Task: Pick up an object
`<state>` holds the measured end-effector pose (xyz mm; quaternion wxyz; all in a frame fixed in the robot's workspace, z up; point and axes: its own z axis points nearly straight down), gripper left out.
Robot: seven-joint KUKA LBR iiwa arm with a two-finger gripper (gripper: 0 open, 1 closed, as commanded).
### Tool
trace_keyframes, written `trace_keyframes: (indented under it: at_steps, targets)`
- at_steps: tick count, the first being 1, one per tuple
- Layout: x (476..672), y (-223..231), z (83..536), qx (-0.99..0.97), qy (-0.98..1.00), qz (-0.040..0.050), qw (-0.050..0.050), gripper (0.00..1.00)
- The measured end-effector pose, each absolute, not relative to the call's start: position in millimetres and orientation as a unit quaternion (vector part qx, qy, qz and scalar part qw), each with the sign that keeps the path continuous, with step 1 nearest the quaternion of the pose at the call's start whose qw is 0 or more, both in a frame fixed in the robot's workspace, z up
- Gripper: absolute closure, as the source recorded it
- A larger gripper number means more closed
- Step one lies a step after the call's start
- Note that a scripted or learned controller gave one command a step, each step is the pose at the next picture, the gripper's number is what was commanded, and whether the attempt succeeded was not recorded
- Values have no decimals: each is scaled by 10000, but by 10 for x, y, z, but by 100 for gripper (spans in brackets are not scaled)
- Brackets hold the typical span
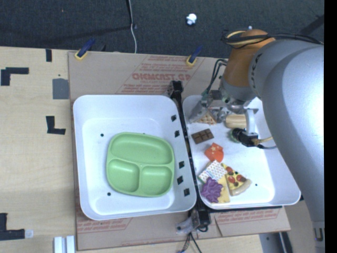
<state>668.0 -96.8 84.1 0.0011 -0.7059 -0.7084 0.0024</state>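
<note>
Mostly hidden under the arm [284, 88], jaws [210, 109] low in right bin [263, 194], grip impossible to tell; brown block [202, 136] nearby.

A green plate [140, 164] sits in the left bin [89, 115]. The gripper [209, 108] hangs over toy food in the right bin [274, 186].

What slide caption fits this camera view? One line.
Arm's tool low in the right bin among toy food; green divided plate in the left bin.

Bulky grey arm [295, 83], orange band [239, 67]
</note>
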Motion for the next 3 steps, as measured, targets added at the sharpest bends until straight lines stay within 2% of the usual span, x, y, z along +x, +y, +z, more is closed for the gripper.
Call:
trace_keyframes:
  at_steps: [1,2,3]
  targets:
    - [5850,-990,850,-7076,-7067,14,16,0]
    - [5688,-976,851,-7068,-7074,2,-6,0]
    - [5698,-964,958,-7065,-7077,-9,6,100]
